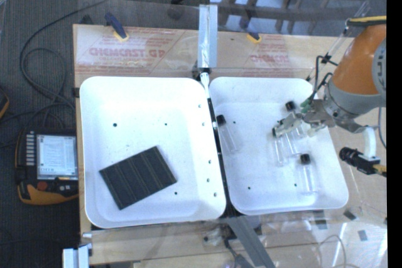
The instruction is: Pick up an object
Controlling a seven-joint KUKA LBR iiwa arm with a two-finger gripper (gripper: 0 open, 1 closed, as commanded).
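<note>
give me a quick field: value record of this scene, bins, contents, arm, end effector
left bin: holds one dark ribbed rectangular pad, lying flat and tilted, toward the near left
right bin: holds several clear vials with black caps
vial by divider: lies close to the bin's left wall
vial near front right: lies flat, cap toward the far side
arm: grey with orange band, reaching in from the right
end effector: low over the right bin, above the clear vials at mid right
grasp: cannot tell
</note>
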